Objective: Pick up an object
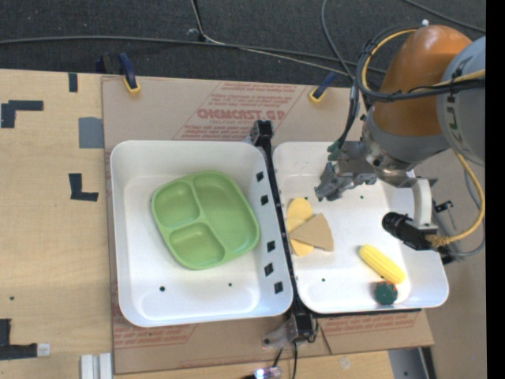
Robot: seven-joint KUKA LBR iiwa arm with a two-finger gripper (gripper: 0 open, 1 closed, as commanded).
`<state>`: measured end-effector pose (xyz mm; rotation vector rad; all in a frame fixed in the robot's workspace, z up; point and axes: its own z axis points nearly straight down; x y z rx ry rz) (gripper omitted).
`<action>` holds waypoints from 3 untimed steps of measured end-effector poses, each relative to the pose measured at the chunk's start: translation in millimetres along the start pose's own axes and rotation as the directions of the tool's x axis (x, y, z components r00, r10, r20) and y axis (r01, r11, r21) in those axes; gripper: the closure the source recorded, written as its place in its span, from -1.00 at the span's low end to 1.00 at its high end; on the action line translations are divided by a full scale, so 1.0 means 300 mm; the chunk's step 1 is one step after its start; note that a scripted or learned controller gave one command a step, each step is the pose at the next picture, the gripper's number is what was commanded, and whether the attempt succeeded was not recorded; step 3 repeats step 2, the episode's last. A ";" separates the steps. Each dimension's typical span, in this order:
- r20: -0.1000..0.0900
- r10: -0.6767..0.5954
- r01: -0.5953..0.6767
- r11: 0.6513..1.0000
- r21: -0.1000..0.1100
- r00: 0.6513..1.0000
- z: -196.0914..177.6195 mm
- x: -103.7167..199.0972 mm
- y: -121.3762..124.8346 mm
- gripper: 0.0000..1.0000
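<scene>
The pale wooden worktop [47,235] carries two shallow white plastic bins. The left bin [126,212] holds a glossy green three-compartment tray [205,219]. In the right bin [347,290], the dark metal pincer [330,186] hovers above flat tan wedge-shaped pieces [308,229]; its opening is unclear. A bumpy yellow corn cob [382,264] lies near the front.

I see my 1 arm [426,85] reaching in from the right, its grey body bent downward with the orange band bulging high in the view above the wrist. The wrist tilts down and to the left. My gripper [330,186] hangs low at the end of it, dark and angled leftward. Cables loop around the upper part of my arm.
</scene>
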<state>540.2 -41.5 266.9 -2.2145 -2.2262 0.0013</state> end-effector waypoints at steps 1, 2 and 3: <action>0.000 -0.001 0.001 1.000 0.000 1.000 0.001 0.178 0.037 1.00; 0.000 -0.002 0.002 1.000 0.000 1.000 0.040 0.378 0.095 1.00; 0.000 -0.002 0.002 1.000 0.000 1.000 0.040 0.378 0.095 1.00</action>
